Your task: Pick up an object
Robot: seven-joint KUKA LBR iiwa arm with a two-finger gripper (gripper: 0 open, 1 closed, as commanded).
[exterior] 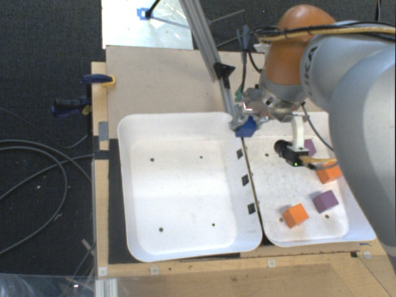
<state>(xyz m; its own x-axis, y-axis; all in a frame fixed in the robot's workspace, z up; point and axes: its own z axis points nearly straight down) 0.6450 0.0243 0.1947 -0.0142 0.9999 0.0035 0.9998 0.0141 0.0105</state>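
Pale wooden counter [161, 79] carries a white left bin [179, 184] with a right bin [272, 184] just beside it. Above the right bin's far edge hangs the gripper [263, 110]; whether it is spread or pressed together cannot be told. Toward that bin's near edge lie an orange block [296, 215] and a purple block [325, 200], well apart from the gripper.

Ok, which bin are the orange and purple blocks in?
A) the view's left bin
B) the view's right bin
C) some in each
B: both orange blocks and both purple blocks lie on the floor of the view's right bin, on the arm's side.
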